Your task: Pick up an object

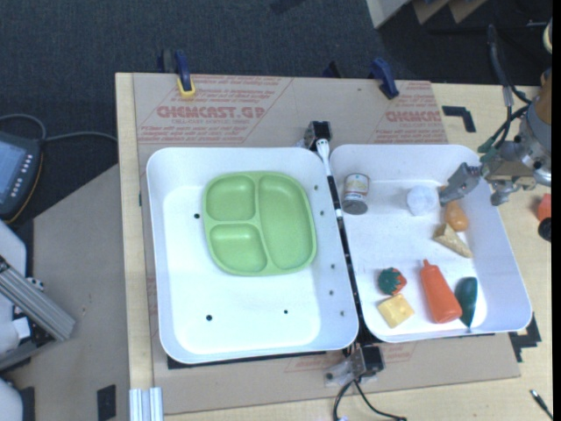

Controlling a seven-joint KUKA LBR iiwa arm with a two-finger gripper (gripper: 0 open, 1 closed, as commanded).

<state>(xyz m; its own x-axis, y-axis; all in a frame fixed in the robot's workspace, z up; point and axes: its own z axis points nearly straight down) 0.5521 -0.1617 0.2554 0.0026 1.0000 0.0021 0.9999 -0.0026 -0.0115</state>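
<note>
"CHEMCAST" lettering, red, perhaps twice, on brown board behind 2 bins.

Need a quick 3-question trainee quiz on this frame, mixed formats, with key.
1. True or false: the green divided plate lies in the right bin.
2. Which item lies nearest the divider between the bins? A) small metal can B) orange bottle C) dark green item
3. Fill in: the pincer sits over the right bin's far ____ corner.

Key:
1. False; it lies in the left bin.
2. A
3. Right, close to the orange-brown piece.
</note>
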